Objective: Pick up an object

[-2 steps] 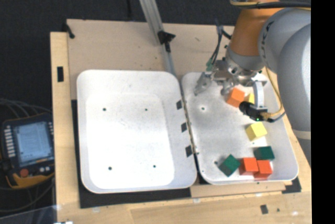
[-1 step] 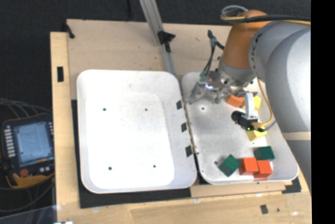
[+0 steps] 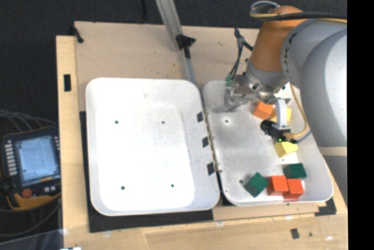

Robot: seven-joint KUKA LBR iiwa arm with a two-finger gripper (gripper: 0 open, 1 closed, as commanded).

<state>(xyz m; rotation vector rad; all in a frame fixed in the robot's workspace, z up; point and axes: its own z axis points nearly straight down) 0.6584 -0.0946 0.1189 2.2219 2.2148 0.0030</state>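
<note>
My gripper (image 3: 232, 97) hangs over the far left part of the right bin (image 3: 239, 143), below the orange band of the arm. Just right of it lies an orange block (image 3: 263, 108), partly behind the wrist. A yellow block (image 3: 286, 148) lies further toward the front. Along the bin's near edge sit a green block (image 3: 255, 184), two orange blocks (image 3: 279, 184) (image 3: 294, 187) and a dark green block (image 3: 295, 171). Nothing shows between the gripper's tips.
The left bin (image 3: 143, 143) lies beside the right one, with black clips (image 3: 205, 142) along the seam. A slanted metal pole (image 3: 166, 6) rises behind the bins. A handheld controller (image 3: 32, 161) sits off the bench's left edge.
</note>
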